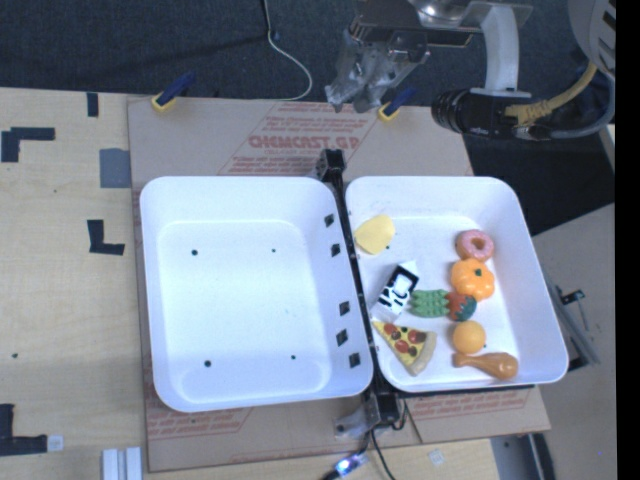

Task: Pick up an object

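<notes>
Cardboard sheet (pixel 290 143) under the bins: red print reading "CHEMCAST GP", seen upside down and slanted; fainter red lettering along its edges is too small to read.
Small black-and-white card (pixel 398 289) in right bin (pixel 520 228): bold white marks, not legible.

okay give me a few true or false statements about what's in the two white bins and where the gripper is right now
1. The pizza slice lies in the right bin. True.
2. The gripper is holding the doughnut. False: it hangs above the bench behind the bins, and the doughnut lies in the right bin.
3. The drumstick lies near the right bin's front edge. True.
4. The yellow piece lies in the left bin. False: it is in the right bin, near the divider.
</notes>
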You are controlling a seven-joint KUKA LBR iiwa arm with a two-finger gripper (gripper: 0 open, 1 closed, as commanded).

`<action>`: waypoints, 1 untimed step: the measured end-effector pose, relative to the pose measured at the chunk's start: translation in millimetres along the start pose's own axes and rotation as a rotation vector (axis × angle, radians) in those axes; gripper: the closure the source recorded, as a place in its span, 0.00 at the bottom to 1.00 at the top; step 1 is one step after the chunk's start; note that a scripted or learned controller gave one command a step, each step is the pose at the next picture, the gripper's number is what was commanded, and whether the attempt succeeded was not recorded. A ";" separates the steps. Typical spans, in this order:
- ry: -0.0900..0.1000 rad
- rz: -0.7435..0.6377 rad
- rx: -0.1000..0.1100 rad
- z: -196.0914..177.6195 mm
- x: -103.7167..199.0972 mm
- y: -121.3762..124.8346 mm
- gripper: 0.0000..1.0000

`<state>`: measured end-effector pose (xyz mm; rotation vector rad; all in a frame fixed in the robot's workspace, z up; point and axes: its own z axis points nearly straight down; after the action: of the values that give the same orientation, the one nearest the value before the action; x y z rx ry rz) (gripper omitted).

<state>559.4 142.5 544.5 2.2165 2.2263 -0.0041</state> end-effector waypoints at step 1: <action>0.000 0.000 0.001 0.5 -0.1 0.0 0.00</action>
<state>559.4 142.4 543.9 2.2173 2.2263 -0.0054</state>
